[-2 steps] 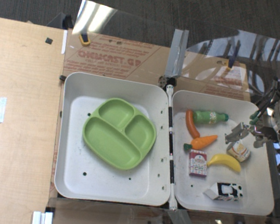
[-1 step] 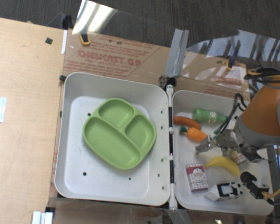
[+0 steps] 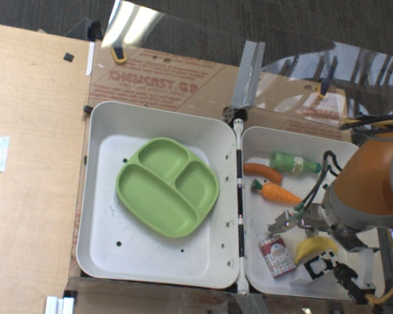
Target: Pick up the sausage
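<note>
Left bin (image 3: 94, 195): shallow white tray on the counter, holding a green three-part plastic plate (image 3: 168, 186), with bare floor along its near edge.
Right bin (image 3: 256, 273): crowded.
Sausage: smooth orange-red link (image 3: 262, 172) by the dividing wall, just left of a toy carrot (image 3: 278, 193).
Hidden: a yellow banana (image 3: 317, 249) was partly covered by the arm.
Tool (image 3: 283, 224): low over a red packet (image 3: 277, 256); finger state unclear.
</note>
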Controlling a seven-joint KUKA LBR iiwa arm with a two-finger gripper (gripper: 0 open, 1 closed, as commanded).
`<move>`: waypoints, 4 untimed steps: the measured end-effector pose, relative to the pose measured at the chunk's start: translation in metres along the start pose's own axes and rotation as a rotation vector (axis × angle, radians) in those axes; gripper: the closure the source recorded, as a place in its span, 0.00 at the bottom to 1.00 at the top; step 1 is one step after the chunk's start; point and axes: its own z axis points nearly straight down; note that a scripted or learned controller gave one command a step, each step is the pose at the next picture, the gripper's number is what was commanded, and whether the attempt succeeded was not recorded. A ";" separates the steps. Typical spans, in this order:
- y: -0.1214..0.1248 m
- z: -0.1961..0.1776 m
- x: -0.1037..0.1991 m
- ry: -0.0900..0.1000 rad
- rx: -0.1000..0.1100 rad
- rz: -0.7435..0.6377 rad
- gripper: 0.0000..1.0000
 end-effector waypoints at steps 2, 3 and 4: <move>0.121 -0.010 -0.007 -0.004 -0.001 -0.055 1.00; 0.139 -0.127 0.058 -0.003 -0.001 0.069 1.00; 0.064 -0.285 0.116 -0.003 -0.001 -0.019 1.00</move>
